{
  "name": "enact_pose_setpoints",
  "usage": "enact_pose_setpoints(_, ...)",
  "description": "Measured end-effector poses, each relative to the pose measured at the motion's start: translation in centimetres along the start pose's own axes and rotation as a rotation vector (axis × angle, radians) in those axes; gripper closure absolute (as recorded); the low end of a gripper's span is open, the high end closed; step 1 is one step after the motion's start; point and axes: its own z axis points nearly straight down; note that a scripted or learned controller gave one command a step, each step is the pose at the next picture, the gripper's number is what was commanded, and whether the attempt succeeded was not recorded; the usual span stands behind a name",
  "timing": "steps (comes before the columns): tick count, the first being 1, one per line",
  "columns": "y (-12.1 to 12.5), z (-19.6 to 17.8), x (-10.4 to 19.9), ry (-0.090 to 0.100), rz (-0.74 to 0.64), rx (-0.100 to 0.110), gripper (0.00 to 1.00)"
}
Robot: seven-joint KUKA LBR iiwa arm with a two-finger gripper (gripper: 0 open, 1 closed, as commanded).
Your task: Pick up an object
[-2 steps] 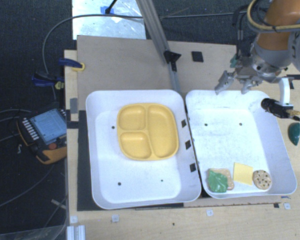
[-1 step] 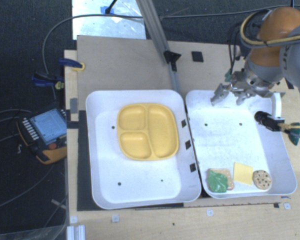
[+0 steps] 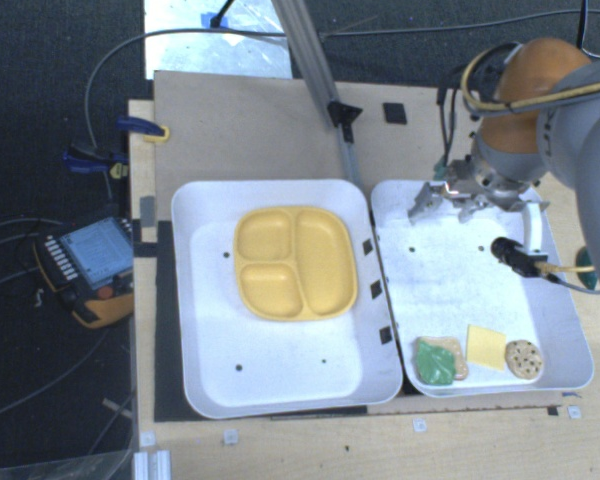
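Along the near edge of the right bin [image 3: 450,288] lie three small play-food pieces: a green piece on a tan slice [image 3: 438,361], a yellow cheese square [image 3: 486,347] and a round speckled cookie [image 3: 524,359]. My gripper [image 3: 446,207] hangs over the far end of that bin, well away from them. Its fingers are spread open and nothing sits between them. The grey arm with its orange band [image 3: 536,73] reaches in from the upper right.
A yellow three-compartment plate [image 3: 295,263] lies in the left bin [image 3: 210,348]. A black cylindrical part with a cable [image 3: 512,254] sticks out over the right bin's right side. A metal pole [image 3: 310,48] slants across the far bench.
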Motion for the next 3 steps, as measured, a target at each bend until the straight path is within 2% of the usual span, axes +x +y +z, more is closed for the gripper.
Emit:
enact_pose_setpoints(1, 0.2, -1.4, 0.0, -0.001, 0.000, -0.007, 1.00)
enact_pose_setpoints(2, 0.4, -7.7, 0.8, -0.001, -0.002, -0.010, 1.00)
enact_pose_setpoints(3, 0.3, -12.4, 1.3, 0.000, -0.003, -0.009, 1.00)
